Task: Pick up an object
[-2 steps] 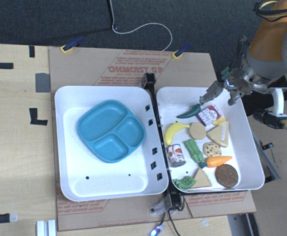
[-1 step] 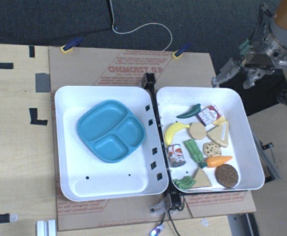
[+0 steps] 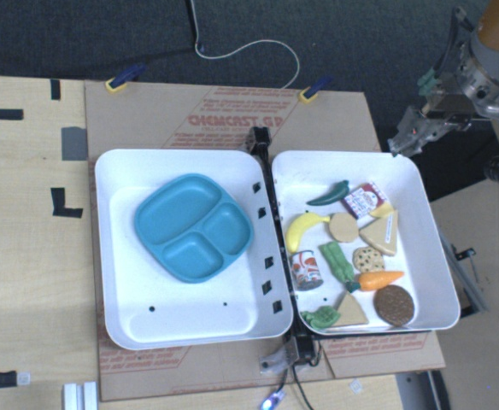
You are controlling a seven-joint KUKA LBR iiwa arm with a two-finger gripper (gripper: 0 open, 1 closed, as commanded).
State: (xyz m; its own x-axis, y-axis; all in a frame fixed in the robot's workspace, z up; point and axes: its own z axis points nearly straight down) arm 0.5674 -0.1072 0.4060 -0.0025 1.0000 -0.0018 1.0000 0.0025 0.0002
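Right bin (image 3: 429, 229) with toy foods; left bin (image 3: 113, 229) with a blue tray (image 3: 194, 227). We see the hand (image 3: 412, 135) outside the right bin's 1 o'clock corner, its opening not discernible, nothing visibly held. We advise descending on an outlying item, such as the banana (image 3: 303, 227) at the pile's 9 o'clock.

A robotics lab, by the look of it: a plywood bench (image 3: 27, 229) with black tape marks, cardboard sheet (image 3: 224, 114) clamped down, two white bins (image 3: 113, 314) side by side, a cable (image 3: 232, 54) trailing over dark carpet (image 3: 79, 15), and the arm (image 3: 480, 49) at the right edge.
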